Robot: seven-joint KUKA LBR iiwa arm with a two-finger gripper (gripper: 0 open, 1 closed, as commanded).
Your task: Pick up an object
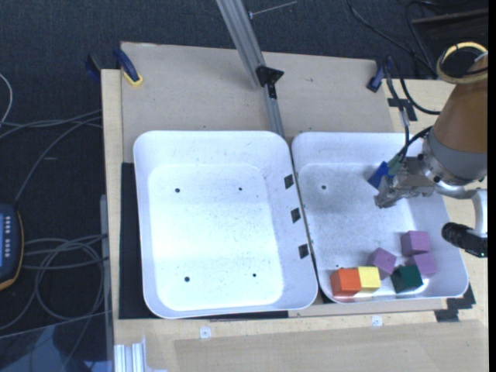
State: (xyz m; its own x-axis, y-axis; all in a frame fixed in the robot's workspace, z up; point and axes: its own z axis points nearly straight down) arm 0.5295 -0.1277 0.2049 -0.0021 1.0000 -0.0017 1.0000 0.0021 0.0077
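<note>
My gripper (387, 198) hangs over the middle of the right bin (333, 208), reaching in from the right. A small blue object (378, 176) sits right against the gripper's upper left side; whether it is gripped or just lies beside it is unclear. Along the bin's near edge lies a cluster of blocks: an orange one (346, 280), a yellow one (369, 277), a dark green one (405, 278), and three purple ones (384, 258) (417, 242) (425, 264). The cluster is below and to the right of the gripper, apart from it.
The left bin (209, 223) adjoins the right one, with a divider with black clips (295, 215) between them. A metal pole (248, 41) slants over the bench's far side. Blue clamps (128, 67) (378, 76) grip the far corners. Cables run beside the arm.
</note>
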